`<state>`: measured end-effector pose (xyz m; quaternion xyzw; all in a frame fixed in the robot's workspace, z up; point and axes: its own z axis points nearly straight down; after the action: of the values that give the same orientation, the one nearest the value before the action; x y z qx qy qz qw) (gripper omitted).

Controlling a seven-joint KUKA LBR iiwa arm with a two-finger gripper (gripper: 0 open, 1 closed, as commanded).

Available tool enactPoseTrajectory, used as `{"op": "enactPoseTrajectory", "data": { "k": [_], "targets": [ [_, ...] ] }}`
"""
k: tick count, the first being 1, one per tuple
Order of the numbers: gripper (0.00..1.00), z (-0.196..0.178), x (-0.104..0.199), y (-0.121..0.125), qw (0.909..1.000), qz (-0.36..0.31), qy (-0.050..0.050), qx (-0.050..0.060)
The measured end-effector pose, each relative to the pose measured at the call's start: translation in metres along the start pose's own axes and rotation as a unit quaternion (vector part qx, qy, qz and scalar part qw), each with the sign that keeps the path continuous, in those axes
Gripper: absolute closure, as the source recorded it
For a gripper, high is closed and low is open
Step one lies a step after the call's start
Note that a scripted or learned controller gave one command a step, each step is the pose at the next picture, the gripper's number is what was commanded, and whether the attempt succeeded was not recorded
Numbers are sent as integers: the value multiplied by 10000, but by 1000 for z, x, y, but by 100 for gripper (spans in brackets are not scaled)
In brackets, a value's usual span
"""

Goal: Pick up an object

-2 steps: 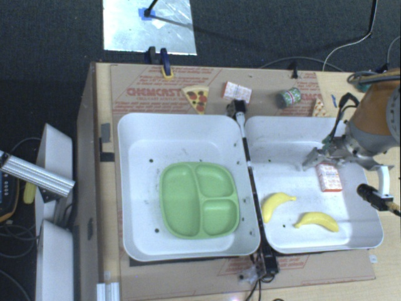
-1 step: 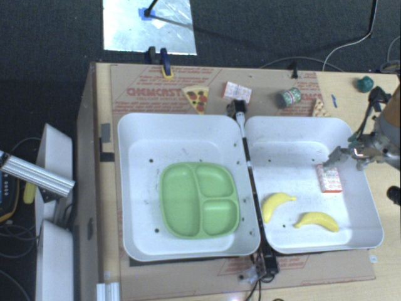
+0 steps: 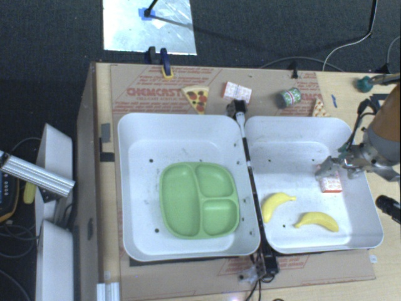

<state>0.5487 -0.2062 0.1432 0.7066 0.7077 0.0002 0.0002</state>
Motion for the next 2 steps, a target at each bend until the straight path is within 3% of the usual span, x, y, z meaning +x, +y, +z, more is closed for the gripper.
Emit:
{"op": "enactPoseTrajectory", "data": {
  "k": [1,2],
  "targets": [
    [0,55,-1,13,10000,-7,-16,-34],
    [0,-39,-1,-18,10000,3,-13,-24]
  ]
}}
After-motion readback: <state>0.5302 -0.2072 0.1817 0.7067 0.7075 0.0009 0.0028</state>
